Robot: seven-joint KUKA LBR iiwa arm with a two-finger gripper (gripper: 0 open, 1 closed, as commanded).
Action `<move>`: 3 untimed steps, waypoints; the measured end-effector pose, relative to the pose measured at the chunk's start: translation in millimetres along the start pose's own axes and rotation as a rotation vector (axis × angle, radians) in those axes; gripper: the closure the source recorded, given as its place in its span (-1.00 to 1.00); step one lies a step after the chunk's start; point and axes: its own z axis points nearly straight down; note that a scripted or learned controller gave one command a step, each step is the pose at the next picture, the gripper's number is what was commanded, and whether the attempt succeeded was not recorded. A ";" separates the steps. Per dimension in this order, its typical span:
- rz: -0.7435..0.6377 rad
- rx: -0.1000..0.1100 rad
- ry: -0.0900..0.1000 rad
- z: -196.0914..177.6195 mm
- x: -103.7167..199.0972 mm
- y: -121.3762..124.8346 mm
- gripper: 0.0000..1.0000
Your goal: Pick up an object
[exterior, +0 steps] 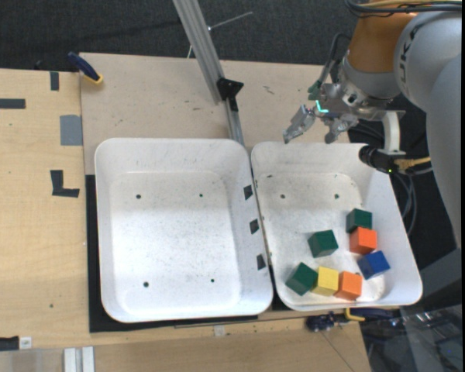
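My gripper (316, 129) hangs over the far rim of the right bin (294, 169), fingers spread open with nothing between them. Several small blocks lie in the near right part of that bin, well in front of the gripper: a green block (322, 242), a dark green block (359, 219), an orange block (363, 239), a blue block (373, 263), and a row of a green block (301, 278), a yellow block (327, 280) and an orange block (349, 284).
The left bin (170, 227) sits beside the right one, sharing a middle rim. A slanted metal pole (205, 45) rises behind the bins. A blue and yellow clamp (85, 67) lies at the back left of the bench.
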 end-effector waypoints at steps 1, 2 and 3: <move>-0.001 -0.005 -0.001 -3.2 -0.1 0.9 -1.00; 0.000 0.001 -0.002 52.5 -0.1 -10.2 -1.00; -0.001 0.002 -0.002 117.1 -0.1 -7.8 -1.00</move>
